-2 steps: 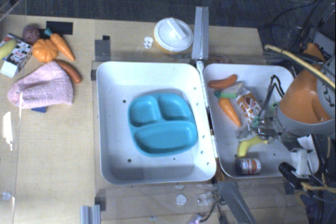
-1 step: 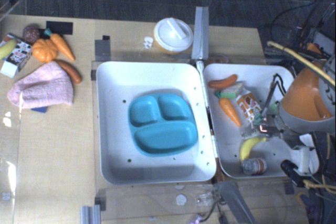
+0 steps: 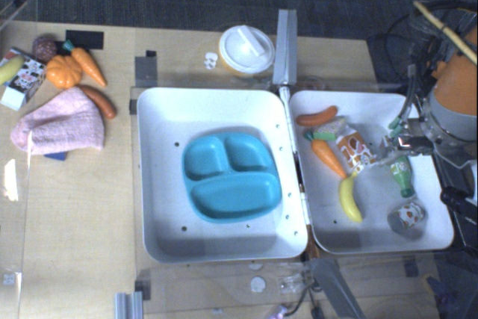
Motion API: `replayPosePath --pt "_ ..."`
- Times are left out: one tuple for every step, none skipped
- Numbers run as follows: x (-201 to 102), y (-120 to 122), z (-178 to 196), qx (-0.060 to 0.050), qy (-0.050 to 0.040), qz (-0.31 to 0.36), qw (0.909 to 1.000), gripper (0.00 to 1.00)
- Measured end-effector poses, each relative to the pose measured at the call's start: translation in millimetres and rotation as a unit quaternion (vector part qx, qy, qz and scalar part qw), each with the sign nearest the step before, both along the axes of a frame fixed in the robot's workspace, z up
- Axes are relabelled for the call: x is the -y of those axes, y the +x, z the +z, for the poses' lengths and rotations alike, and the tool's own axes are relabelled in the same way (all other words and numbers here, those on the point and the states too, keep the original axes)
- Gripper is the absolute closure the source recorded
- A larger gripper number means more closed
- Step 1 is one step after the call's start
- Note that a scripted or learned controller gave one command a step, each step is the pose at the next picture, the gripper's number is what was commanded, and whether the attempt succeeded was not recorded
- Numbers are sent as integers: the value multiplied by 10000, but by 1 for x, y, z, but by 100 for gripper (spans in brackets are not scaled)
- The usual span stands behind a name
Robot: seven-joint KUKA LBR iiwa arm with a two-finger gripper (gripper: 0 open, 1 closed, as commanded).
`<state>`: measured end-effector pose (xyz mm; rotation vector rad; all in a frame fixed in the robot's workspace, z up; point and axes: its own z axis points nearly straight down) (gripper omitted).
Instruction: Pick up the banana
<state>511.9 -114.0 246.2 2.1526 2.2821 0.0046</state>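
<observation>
Hanging over the right bin (image 3: 441, 235) on a tan bench (image 3: 75, 235) edged by dark carpet, the claw (image 3: 399, 140) gives no clear sign whether it is spread or closed. The banana (image 3: 349, 199) lies just left and nearer the camera, beside a carrot (image 3: 327, 157).

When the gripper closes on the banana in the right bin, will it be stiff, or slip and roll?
The banana looks like a smooth moulded toy, so probably stiff and light. Its glossy, rounded skin may slip between fingers. Its curve probably keeps it from rolling far, though it could pivot on the right bin floor.
</observation>
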Motion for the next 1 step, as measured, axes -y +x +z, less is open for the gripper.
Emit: replayPosePath --pt "0 0 0 -4 0 0 10000 0"
